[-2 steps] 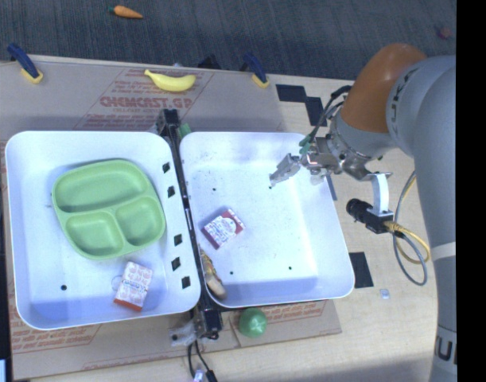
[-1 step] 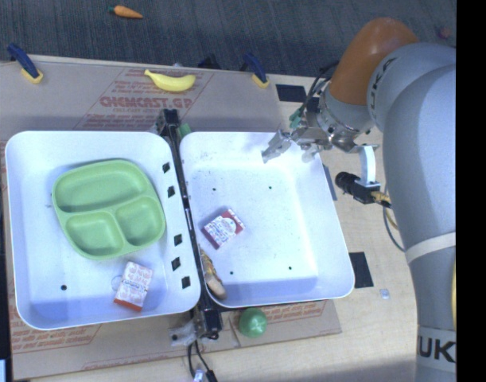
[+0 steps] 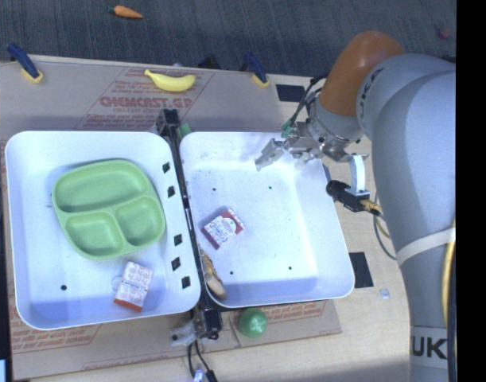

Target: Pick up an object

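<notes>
I see the hand over the right bin, up near its twelve o'clock edge, with nothing between its fingers; I cannot tell how wide they stand. A red-and-white packet lies on the right bin's floor toward nine o'clock, well apart from the hand. A tan item rests in that bin's seven o'clock corner. In the left bin sit a green divided tray and a second packet at five o'clock. On the table, a banana lies beyond the bins and a green ball lies at six o'clock.
</notes>
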You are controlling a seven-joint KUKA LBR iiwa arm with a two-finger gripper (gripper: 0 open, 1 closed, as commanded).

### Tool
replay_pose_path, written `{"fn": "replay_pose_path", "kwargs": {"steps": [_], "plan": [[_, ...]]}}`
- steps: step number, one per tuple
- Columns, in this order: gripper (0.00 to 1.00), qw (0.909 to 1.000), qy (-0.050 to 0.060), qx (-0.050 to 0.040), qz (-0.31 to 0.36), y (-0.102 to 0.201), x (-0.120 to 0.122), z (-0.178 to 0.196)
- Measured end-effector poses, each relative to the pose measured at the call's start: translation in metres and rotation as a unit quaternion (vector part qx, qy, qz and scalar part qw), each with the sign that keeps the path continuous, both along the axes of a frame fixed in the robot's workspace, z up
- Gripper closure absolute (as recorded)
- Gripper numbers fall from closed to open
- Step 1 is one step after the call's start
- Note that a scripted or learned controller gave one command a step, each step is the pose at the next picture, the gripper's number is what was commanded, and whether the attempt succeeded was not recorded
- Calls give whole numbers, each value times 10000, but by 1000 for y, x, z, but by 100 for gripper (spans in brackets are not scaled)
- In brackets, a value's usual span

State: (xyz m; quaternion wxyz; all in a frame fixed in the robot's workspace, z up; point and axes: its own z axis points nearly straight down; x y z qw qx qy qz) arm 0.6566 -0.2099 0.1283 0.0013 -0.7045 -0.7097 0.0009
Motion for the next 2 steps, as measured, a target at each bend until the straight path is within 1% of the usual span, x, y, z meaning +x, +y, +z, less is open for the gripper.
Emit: {"fn": "replay_pose_path", "kwargs": {"steps": [1,2], "plan": [[0,10000,13,1,-4,20,-86,-37],[0,10000,-11,-2,11,93,-49,19]]}}
